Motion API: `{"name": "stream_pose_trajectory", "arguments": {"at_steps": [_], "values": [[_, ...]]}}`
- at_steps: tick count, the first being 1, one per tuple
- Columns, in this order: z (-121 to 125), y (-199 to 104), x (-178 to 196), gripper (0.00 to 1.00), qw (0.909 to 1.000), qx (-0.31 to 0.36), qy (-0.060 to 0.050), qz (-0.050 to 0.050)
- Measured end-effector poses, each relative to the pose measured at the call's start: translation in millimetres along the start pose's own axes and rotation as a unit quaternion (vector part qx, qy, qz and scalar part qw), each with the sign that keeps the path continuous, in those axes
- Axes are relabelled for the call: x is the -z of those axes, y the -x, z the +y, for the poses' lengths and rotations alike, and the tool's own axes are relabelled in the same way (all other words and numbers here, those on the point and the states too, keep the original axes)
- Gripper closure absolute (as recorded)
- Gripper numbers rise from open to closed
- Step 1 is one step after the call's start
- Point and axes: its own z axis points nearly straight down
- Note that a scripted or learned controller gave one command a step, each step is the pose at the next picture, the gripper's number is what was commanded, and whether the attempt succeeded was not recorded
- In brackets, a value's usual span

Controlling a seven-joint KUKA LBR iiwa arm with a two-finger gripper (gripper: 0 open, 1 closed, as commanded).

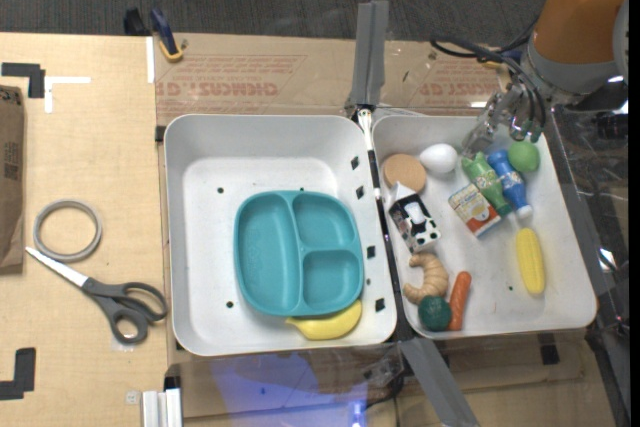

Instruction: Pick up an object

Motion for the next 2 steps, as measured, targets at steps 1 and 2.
{"name": "stream_pose_trajectory", "arguments": {"at_steps": [1,2], "values": [[-24,-76,-103,1.00,0.9977,0.068,0.000,0.001],[15,-48,-17,1.00,0.9998,0.020,0.000,0.001]]}}
